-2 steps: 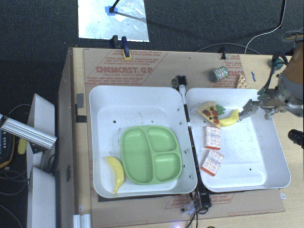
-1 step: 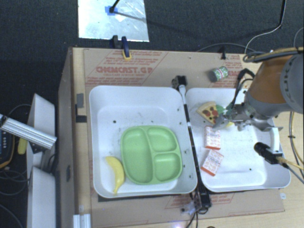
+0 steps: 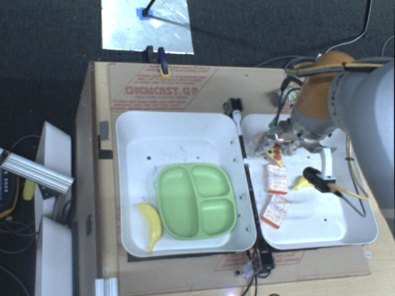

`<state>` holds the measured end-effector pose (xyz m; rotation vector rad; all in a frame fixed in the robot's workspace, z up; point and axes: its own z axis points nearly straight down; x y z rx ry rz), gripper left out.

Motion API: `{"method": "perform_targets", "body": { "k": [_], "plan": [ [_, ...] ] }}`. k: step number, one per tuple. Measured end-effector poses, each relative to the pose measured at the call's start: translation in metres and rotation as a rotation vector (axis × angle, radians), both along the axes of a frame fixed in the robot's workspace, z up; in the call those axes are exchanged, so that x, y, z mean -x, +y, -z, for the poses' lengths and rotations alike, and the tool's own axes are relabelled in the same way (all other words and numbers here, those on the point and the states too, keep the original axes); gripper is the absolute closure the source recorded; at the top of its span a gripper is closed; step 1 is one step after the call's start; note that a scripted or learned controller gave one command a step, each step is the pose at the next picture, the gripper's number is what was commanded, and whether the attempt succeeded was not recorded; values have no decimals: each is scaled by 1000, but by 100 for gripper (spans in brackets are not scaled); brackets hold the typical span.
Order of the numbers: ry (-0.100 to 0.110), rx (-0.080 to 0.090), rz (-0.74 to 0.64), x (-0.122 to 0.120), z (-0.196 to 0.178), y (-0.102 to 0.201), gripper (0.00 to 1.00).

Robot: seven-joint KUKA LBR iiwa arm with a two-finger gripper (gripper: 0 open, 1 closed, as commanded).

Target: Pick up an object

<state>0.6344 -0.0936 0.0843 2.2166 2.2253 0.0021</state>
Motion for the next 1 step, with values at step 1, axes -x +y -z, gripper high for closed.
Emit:
{"method": "perform_targets", "body": {
  "k": [1],
  "plan": [
    [-2, 0, -2, -1, -11, 0, 100]
  ]
}}
